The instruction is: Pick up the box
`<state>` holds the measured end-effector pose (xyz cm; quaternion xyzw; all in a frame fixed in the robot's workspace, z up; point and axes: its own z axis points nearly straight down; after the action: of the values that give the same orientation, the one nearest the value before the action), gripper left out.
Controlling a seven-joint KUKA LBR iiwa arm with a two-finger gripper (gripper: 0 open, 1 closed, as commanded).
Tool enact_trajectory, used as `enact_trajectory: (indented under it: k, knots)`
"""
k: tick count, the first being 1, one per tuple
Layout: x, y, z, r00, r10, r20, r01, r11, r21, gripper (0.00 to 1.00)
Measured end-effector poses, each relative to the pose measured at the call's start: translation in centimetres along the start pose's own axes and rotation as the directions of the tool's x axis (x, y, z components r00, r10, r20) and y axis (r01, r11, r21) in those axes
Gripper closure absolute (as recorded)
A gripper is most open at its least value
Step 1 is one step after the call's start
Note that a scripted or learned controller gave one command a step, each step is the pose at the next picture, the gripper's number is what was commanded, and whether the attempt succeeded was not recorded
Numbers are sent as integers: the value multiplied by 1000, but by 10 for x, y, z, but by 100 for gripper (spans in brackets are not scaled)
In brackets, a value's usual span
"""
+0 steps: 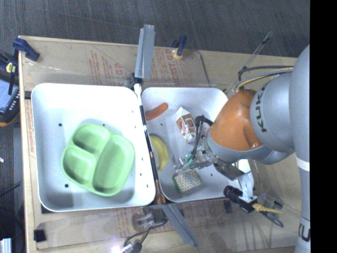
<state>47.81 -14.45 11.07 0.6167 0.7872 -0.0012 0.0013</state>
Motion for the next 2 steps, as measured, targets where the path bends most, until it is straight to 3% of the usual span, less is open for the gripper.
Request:
enact_trajectory:
  k: [1, 2]
  knots:
    - [0, 0, 0, 1000, 0, 0, 0, 1000, 0, 0]
    - [9, 32, 15, 966, 258, -4, -258, 966, 4, 0]
